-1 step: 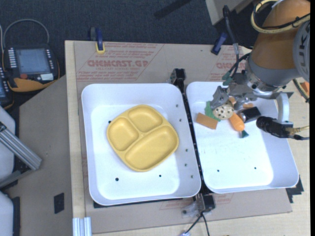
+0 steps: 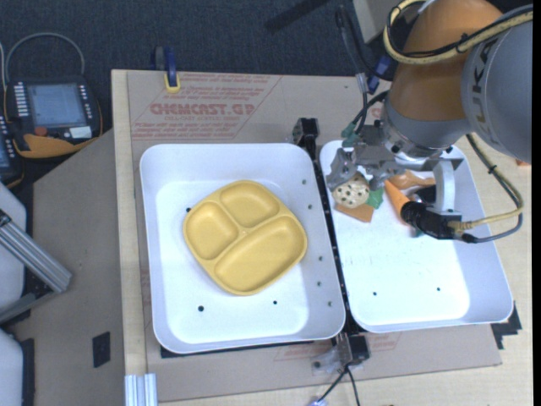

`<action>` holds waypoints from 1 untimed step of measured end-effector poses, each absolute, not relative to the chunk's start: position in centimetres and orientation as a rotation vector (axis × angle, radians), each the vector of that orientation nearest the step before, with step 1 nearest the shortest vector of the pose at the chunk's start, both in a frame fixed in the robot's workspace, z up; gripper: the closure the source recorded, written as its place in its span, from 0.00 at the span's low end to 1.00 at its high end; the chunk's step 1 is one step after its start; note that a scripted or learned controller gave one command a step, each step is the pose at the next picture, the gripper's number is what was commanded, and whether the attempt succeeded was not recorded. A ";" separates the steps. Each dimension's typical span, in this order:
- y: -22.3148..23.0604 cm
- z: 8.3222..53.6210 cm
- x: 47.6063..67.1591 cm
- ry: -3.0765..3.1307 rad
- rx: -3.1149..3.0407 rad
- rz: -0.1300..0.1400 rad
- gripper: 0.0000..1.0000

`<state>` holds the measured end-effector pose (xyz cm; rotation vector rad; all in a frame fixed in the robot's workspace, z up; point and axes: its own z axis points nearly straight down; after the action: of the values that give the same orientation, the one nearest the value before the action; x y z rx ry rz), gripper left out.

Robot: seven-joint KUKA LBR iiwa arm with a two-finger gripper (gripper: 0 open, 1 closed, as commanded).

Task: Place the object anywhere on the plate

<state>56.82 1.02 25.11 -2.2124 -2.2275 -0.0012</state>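
Note:
A yellow plate [image 2: 245, 236] with three compartments lies in the middle of the left bin [image 2: 161, 311]; nothing is on it. In the right bin [image 2: 423, 294], at its far left corner, lie a round chocolate-chip cookie [image 2: 349, 194], an orange wedge [image 2: 362, 212] and an orange carrot-like piece [image 2: 396, 196]. My gripper [image 2: 357, 172] hangs low right over the cookie, with its grey fingers spread and nothing clearly held between them. The wrist hides whatever lies further back in that corner.
The divider wall between the two bins [image 2: 330, 227] runs just left of the gripper. A black clamp [image 2: 305, 130] sits at the far end of that divider. Another orange piece [image 2: 416, 178] lies under the wrist.

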 end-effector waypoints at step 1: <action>6.7 25.0 58.2 -2.229 -2.215 -0.005 1.00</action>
<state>58.21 6.71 25.04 -2.2150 -2.2291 -0.0047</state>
